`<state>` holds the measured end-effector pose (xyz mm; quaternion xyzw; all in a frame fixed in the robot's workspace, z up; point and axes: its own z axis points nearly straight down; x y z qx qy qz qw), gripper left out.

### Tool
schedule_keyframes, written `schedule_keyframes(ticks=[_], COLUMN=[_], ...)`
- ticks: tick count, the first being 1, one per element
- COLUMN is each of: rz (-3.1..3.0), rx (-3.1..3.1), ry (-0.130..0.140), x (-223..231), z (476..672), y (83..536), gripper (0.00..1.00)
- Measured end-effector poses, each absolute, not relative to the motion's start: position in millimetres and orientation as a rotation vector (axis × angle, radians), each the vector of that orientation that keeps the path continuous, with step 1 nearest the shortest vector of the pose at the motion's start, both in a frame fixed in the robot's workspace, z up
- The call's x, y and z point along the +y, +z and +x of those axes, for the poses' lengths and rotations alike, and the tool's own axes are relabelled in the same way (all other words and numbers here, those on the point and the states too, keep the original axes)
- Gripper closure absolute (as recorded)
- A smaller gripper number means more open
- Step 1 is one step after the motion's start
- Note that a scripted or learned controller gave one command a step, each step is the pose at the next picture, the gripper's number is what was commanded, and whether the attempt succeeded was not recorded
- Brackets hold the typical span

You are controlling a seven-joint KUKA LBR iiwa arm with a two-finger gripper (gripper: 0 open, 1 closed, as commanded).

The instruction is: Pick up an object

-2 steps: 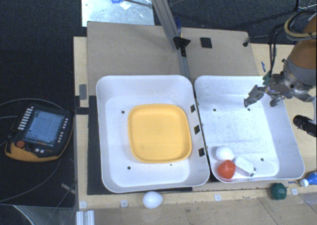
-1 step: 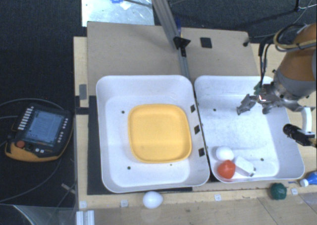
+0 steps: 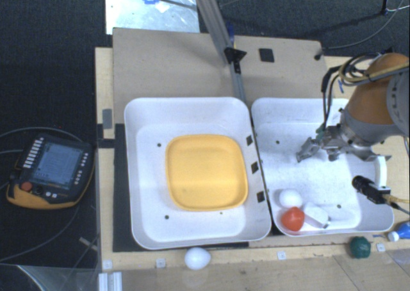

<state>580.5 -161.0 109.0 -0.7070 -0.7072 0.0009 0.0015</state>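
Open, empty end effector (image 3: 309, 149) hovers in right bin (image 3: 282, 120), well apart from red ball (image 3: 293, 218) and white egg (image 3: 289, 198).

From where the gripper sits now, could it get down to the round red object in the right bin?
Probably yes. The round red object lies near the right white bin's front corner, uncovered from above; a white ball crowding it could hamper the gripper.

No text, label, brand, number or sign can be read here. The handheld control unit (image 3: 50, 173) at nine o'clock has a lit screen and rows of buttons, but whatever stands on them is too small and blurred to make out. The small dark square patch (image 3: 266, 55) on the brown board (image 3: 173, 65) at twelve o'clock shows no lettering either.
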Motion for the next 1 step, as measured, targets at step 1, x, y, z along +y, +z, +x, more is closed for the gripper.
schedule_keyframes(ticks=[1], rz=[-2.223], rx=[-2.222], ry=[-0.002], x=[-161.5], z=[581.9], y=[122.0], gripper=[1.00])
